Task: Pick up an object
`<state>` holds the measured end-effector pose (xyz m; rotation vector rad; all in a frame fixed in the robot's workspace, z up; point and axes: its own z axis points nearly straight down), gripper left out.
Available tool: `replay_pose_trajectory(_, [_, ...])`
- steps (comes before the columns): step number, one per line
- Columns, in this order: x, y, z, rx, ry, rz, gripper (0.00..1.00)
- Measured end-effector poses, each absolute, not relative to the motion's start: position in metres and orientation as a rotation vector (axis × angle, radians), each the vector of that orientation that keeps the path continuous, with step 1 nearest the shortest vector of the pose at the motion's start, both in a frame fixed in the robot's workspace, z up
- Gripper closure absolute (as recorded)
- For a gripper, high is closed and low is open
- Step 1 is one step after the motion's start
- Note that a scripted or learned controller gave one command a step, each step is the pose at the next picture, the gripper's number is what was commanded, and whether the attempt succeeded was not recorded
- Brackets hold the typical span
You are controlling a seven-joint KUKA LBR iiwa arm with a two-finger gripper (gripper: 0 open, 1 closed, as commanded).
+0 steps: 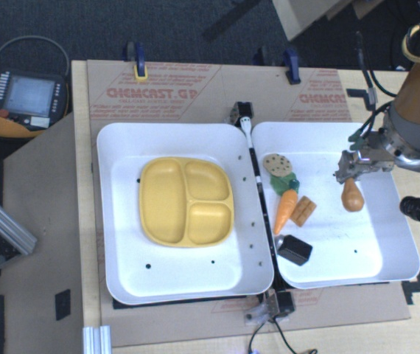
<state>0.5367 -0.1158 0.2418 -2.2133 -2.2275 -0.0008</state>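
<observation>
Fingers (351, 169) of the gripper hang just above the brown pear-shaped toy (353, 196) in the right bin (387, 271); whether they are parted or closed I cannot tell, and nothing is visibly held between them. Going near to far across that bin: a black block (295, 250) at the front, then an orange carrot (286, 209) beside a small brown piece (303, 210), then a speckled round piece (275, 163) by the green bit (284, 182). In the left bin (121, 271) lies a yellow divided plate (186, 200). The step looks like the approach to a grasp. Next move likely calls for lowering squarely over the brown toy and closing on its narrow neck.
</observation>
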Motion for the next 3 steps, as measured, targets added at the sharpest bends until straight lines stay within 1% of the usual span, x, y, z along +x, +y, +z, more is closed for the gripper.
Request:
replay_pose_trajectory(1, [0.533, -0.061, 0.237, -2.211, -2.225, 0.001, 1.0])
replay_pose_trajectory(2, [0.544, 0.0, 0.226, -2.21, -2.226, 0.002, 1.0])
replay_pose_trajectory(3, [0.548, 0.058, 0.234, -2.213, -2.229, -0.004, 1.0])
